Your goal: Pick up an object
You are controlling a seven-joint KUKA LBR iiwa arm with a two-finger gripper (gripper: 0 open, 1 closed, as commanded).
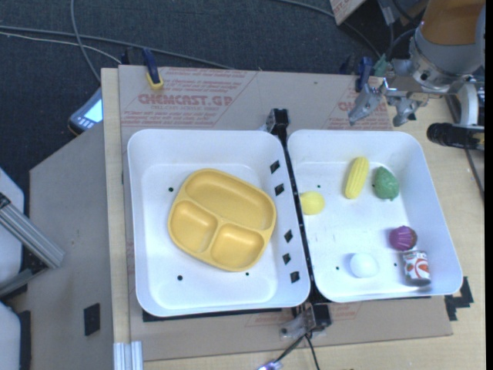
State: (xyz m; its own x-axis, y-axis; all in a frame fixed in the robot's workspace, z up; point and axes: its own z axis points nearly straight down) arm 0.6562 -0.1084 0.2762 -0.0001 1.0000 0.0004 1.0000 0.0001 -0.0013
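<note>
The tool (383, 108) hangs above the far rim of the right bin (435, 183), its two fingers spread apart with nothing between them. No single object is specified, so every item in the right bin is a candidate. The corn cob (356, 177) lies near the far wall with the green vegetable (385, 183) just beside it; the yellow lemon-like piece (311, 203) rests against the divider; the white egg-shaped item (363, 265), purple item (402, 238) and small can (417, 267) sit toward the near edge. All appear to be toy foods, probably light, rigid plastic with smooth, somewhat slippery surfaces. The corn cob is judged the most favourable target: it is elongated, so the fingers should close across its narrow width at mid-length. Rounded items such as the egg may squirt out under an off-centre pinch. The can stands close to the bin wall, which could obstruct one finger. The yellow divided plate (222, 219) in the left bin (142, 206) is wide and flat, offering only its rim.
</note>
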